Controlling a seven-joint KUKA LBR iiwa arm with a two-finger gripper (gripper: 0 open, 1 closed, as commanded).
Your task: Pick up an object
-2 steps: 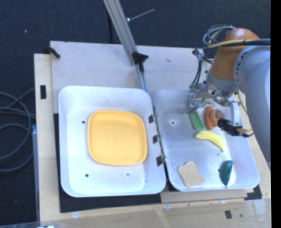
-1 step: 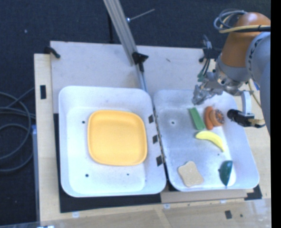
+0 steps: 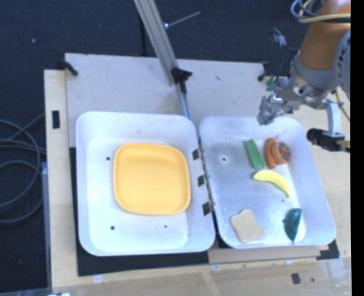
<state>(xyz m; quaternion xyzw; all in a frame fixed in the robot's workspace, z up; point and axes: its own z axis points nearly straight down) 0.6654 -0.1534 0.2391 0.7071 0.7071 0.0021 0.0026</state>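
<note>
Nearest the camera, along the front edge of the right bin [image 3: 311, 165], lie a tan bread slice [image 3: 247, 226] and, to its right, a teal piece [image 3: 292, 222] resting against the bin's front right corner. Behind them, toward the middle of the same bin, a banana [image 3: 272, 180] lies at a slant, well apart from the bread. Farther back sit a green strip [image 3: 253, 153] and just to its right an orange sausage [image 3: 271, 152], with a small dark-speckled bit [image 3: 284, 151] touching the sausage on its far side (too blurred to name). All five loose things lie flat on the bin floor, none lifted. In the left bin [image 3: 95, 165] a yellow plate [image 3: 151, 178] sits near the centre. Both bins stand side by side on the tabletop [image 3: 231, 85], their inner rims touching. A grey metal pole [image 3: 160, 36] slants up from between the bins at the back. From the right the arm [image 3: 320, 42] reaches in, its orange band above the wrist, and the gripper [image 3: 267, 115] hangs over the back rim of the right bin, behind the strip and sausage and apart from both. Whether its jaws are spread or pressed together I cannot tell; nothing shows between them.
</note>
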